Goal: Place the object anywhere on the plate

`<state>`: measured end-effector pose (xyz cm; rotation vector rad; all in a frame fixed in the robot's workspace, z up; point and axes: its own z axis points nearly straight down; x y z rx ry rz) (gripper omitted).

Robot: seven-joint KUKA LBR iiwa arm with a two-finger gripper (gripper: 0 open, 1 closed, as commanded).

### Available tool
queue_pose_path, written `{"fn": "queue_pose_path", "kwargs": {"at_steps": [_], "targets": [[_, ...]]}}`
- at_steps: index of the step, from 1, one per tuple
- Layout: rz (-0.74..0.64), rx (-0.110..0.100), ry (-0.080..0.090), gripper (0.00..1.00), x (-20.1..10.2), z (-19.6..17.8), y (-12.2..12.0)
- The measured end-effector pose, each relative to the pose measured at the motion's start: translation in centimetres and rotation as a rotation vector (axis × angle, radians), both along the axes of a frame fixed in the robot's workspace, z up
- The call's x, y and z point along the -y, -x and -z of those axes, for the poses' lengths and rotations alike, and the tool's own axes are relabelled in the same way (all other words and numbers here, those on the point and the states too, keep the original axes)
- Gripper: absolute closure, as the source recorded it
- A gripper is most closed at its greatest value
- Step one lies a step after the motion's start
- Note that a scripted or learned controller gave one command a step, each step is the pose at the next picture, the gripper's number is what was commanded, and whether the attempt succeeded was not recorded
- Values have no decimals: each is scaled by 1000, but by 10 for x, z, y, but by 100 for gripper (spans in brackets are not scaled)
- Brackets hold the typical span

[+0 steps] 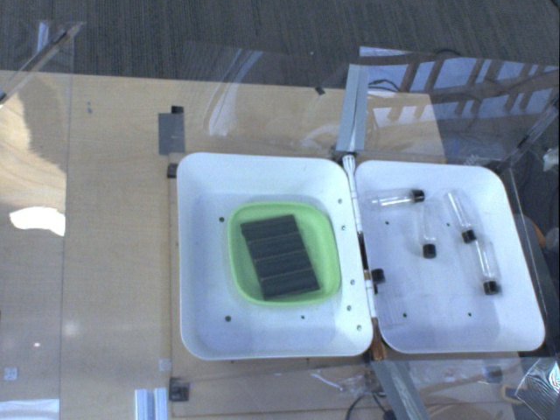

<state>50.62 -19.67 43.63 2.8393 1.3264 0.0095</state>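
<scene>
Nearest us, centre frame, we see a green plate [330, 252] in the left bin [201, 322], a dark ridged block [280, 256] lying on it; four black-capped clear tubes [398, 199] lie scattered in the right bin [437, 322].

Grey shiny bit [535, 387] at the bottom-right corner, cut off by the frame edge. Can't tell whether it belongs to the arm. Small pale piece [552, 157] at the right edge is the same: too little visible to identify or read a pose.

Fixed overhead camera, slanted down on both bins [201, 322].
</scene>
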Motion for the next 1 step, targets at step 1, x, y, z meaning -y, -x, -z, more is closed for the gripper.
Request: {"fn": "queue_pose_path", "kwargs": {"at_steps": [1], "targets": [[88, 0, -1, 0, 2, 0, 5]]}}
